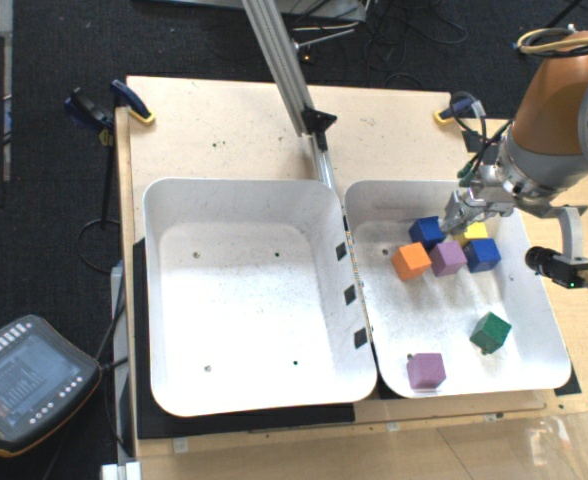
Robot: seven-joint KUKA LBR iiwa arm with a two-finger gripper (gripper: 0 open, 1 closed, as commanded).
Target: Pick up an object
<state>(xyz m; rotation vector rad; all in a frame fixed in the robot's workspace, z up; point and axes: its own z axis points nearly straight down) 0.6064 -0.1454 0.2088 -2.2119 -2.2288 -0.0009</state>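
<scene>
My gripper (462,211) hangs low over the cluster at the far side of the right bin (534,308), just above the blue cube (427,231) and the yellow block (476,231); how wide it stands I cannot tell. The blocks are packed close: orange cube (410,260), purple cube (448,257) and a second blue cube (483,254) touch one another, so I may wedge between two or shove them apart. A green cube (491,331) and another purple cube (426,370) lie nearer, well apart. The left bin (164,218) holds nothing.
</scene>
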